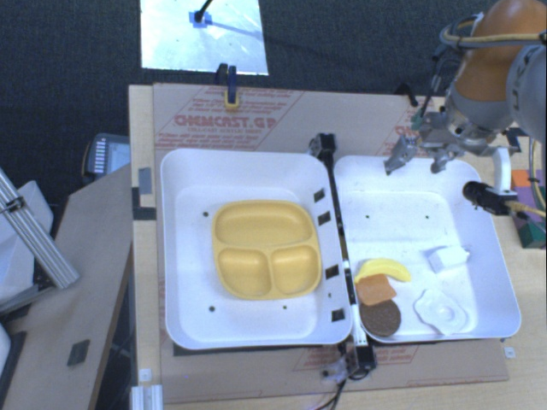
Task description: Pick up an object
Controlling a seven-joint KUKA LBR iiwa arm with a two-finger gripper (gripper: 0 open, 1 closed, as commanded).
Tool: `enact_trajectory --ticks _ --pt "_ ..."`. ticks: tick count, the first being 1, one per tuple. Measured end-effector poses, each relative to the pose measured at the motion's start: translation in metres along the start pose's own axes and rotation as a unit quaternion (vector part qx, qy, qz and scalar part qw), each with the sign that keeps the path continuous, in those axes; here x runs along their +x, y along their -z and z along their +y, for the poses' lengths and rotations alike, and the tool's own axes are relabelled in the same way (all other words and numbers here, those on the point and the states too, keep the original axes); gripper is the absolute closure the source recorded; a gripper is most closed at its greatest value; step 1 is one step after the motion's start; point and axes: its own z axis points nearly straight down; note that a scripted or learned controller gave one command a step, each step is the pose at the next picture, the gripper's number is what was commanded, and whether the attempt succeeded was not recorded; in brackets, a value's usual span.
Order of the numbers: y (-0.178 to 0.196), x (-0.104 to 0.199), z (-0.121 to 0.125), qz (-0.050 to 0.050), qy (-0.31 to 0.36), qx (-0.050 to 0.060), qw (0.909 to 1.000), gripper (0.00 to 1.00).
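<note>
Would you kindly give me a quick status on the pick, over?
Gripper open, above right bin's far edge, holding nothing. Banana, orange piece, brown disc clustered in near-left corner, untouched. Nothing blocking them.

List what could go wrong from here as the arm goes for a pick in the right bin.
1. The banana, orange piece and brown disc sit bunched against the right bin's inner wall; closing there may hit the wall or catch two things.
2. The white pieces look flat and low, so the jaws may slip off.
3. The gripper hangs open at the far rim, away from everything.
</note>
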Motion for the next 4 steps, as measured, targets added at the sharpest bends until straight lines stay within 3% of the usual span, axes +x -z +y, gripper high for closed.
enact_trajectory --ticks 1,4 --pt "0.008 0.000 0.002 -0.001 0.001 -0.006 1.0000 0.00" --pt "-0.130 -0.015 0.004 -0.001 0.000 -0.005 1.0000 0.00"
